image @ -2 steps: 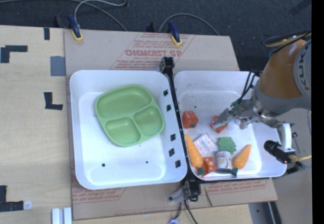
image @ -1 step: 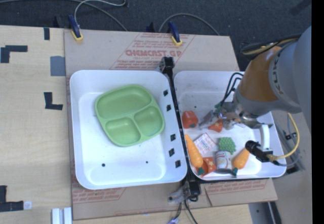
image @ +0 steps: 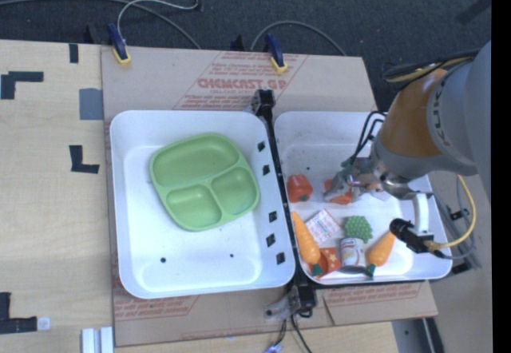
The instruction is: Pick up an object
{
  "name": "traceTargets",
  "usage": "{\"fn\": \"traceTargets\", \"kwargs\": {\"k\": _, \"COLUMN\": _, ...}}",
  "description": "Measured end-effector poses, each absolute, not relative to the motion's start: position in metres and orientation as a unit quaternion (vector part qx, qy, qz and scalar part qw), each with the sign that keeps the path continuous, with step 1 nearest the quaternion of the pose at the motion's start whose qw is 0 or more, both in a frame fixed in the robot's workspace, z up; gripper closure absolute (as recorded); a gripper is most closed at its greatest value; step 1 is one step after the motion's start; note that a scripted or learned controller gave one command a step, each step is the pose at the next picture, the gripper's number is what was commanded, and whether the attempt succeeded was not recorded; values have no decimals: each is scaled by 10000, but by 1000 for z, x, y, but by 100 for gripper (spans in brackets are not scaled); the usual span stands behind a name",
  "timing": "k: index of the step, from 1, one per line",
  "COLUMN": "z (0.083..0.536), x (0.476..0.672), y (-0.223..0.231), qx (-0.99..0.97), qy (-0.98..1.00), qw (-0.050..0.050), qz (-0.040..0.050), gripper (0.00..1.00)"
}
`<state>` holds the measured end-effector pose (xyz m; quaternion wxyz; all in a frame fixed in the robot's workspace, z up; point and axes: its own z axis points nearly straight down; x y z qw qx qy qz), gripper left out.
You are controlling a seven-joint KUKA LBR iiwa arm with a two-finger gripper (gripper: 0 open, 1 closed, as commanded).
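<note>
My gripper (image: 346,184) is low in the right bin (image: 319,132), near its middle. A small orange-red piece (image: 341,199) lies right under and against it. To its left sits a red pepper-like toy (image: 299,188). Nearer the front lie a long orange carrot (image: 304,238), a white packet (image: 323,225), a green broccoli-like lump (image: 357,226), a small can (image: 349,250) and a second carrot (image: 382,247). The grey arm with its orange band (image: 411,116) comes in from the right and hides the bin's right wall.
The left bin (image: 128,208) holds a green divided plate (image: 206,180). A black divider strip (image: 274,184) runs between the bins. A black-and-yellow cable (image: 415,238) crosses the right bin's front right corner. Two clamps (image: 120,46) hold the cardboard at the back.
</note>
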<state>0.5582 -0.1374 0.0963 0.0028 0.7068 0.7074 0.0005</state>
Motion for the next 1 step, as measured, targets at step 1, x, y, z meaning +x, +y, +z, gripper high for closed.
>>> {"fn": "traceTargets", "kwargs": {"k": 1, "z": 184, "x": 570, "y": -51, "qx": 7061, "qy": 7082, "qw": -3, "qz": 2, "gripper": 100}}
